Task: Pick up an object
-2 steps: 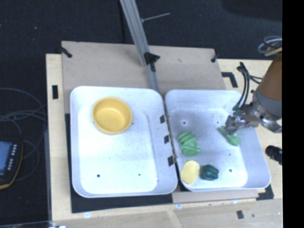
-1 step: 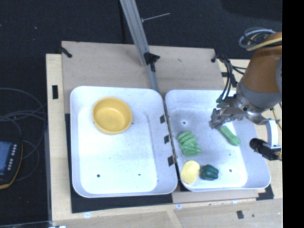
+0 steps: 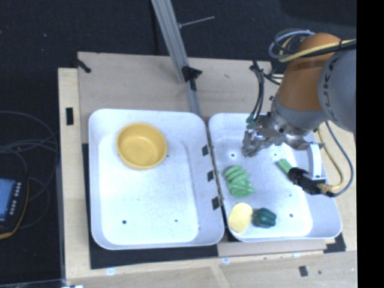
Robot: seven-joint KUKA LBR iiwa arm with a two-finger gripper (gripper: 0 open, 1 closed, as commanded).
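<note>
Green and ridged, the light green toy (image 3: pixel 239 182) is the one I would go for. It lies in the right bin (image 3: pixel 300 230), just below my gripper (image 3: pixel 252 146) and a bit toward the left bin (image 3: pixel 102 233). Its long side runs from up-left to down-right, with the wider end pointing away from the gripper.

I cannot tell if the gripper's tips are apart or together; they are too small and dark to see. Nothing sits between them that I can see.

Things could go wrong. The toy looks bumpy and rounded, so it may slip out if I close along its long side. The yellow ball (image 3: pixel 240 216) and the dark green toy (image 3: pixel 264 218) lie further down. A small green piece (image 3: pixel 284 166) sits off to the gripper's other side.
</note>
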